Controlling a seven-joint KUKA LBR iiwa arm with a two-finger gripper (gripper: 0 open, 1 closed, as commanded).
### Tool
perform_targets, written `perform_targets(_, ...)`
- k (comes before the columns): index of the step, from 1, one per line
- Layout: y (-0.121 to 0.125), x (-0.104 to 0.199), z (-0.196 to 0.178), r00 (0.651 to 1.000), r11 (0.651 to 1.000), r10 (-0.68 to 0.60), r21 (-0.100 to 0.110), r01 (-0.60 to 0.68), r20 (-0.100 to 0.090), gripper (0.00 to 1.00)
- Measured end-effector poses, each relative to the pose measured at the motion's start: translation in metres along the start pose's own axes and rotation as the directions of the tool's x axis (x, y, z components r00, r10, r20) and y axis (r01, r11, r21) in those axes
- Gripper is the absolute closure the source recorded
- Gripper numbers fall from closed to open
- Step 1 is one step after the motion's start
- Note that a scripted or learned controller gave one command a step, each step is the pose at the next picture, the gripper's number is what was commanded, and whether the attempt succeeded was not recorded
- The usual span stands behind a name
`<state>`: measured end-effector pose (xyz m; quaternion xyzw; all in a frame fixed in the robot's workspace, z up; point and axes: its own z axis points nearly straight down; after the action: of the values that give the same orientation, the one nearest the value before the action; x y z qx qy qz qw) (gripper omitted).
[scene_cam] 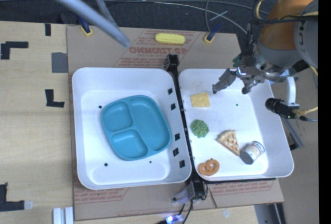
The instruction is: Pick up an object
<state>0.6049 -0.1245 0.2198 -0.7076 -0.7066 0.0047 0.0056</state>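
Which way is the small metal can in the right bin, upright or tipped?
Tipped. The small metal can lies on its side on the right white bin's floor, its round end facing the camera, beside the pizza slice.

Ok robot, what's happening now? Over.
Two-finger gripper open, holding nothing, above right white bin. Yellow cheese square nearest, untouched. Nothing blocking it.

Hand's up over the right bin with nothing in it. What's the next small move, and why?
Probably slide the hand toward the camera's left and lower it over the yellow cracker. That piece lies closest to the open fingers, flat on the right bin floor with bare space around it, apart from the green broccoli below it. Nothing sits between the fingers yet.
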Motion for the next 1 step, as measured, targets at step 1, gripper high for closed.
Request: perform_targets(1,0.0026,0.0003,-0.0077,1.0,1.0,-0.003,-0.013,0.003,0.002,0.0)
